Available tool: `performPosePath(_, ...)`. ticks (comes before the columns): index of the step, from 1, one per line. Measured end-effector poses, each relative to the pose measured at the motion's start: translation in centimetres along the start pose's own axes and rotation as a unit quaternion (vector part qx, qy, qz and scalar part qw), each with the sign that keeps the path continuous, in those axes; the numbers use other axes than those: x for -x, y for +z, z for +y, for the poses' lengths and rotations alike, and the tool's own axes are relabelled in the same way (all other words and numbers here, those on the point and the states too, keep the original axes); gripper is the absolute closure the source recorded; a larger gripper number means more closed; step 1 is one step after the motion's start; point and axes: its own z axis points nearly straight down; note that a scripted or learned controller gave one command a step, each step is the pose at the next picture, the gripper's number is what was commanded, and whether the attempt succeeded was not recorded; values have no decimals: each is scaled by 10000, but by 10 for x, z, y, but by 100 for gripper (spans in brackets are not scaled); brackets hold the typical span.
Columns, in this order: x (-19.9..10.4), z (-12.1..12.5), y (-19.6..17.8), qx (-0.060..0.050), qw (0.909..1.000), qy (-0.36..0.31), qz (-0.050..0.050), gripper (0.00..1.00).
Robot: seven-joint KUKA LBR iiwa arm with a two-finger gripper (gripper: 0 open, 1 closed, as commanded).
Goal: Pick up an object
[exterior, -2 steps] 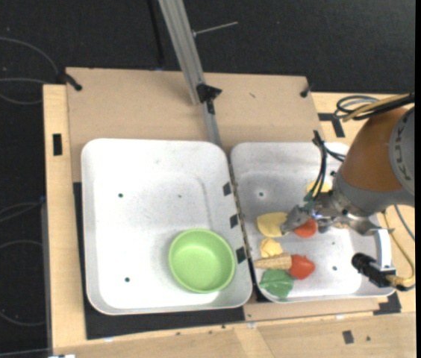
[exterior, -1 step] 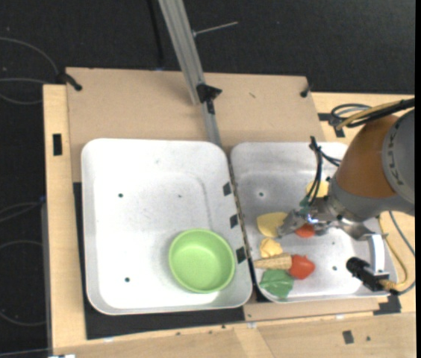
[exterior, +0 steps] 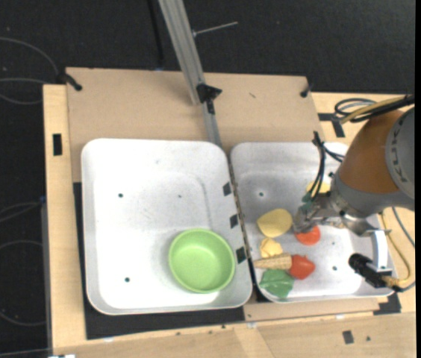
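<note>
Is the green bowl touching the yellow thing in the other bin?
Apart. The camera view shows the green bowl in the left bin and the yellow thing in the right bin, with both bins' walls between them.

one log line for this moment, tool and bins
tool over right bin | above red piece | green bowl in left bin | no grasp seen

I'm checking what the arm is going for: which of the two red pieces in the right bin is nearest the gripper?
The upper red piece, right below the gripper. The other red piece lies lower, beside the tan stick.
</note>
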Motion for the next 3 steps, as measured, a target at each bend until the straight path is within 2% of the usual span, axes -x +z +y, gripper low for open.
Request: performPosePath(3, -10, -3, -166, -8, 10000, -60, 6, 100)
